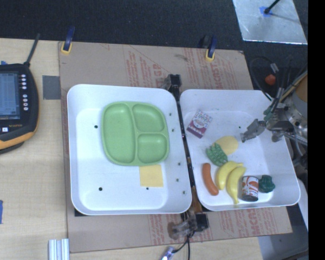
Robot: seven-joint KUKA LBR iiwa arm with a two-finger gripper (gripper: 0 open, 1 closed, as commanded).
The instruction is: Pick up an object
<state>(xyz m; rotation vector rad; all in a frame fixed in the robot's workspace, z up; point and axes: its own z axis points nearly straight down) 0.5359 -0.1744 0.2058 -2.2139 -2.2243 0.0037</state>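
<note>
Tool (253,131) at right of frame, over the right bin (279,161), opening impossible to tell, nothing visibly held; corn cob (222,148) just left of it, so pickup remains undone.

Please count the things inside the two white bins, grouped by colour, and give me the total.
Green: 3, the divided plate, the leafy toy beside the corn, the dark green piece
Yellow: 3, the flat square, the bananas, the corn
Orange-red: 1, the sausage
Multicoloured: 2, the small packet, the can
Total: 9
</note>
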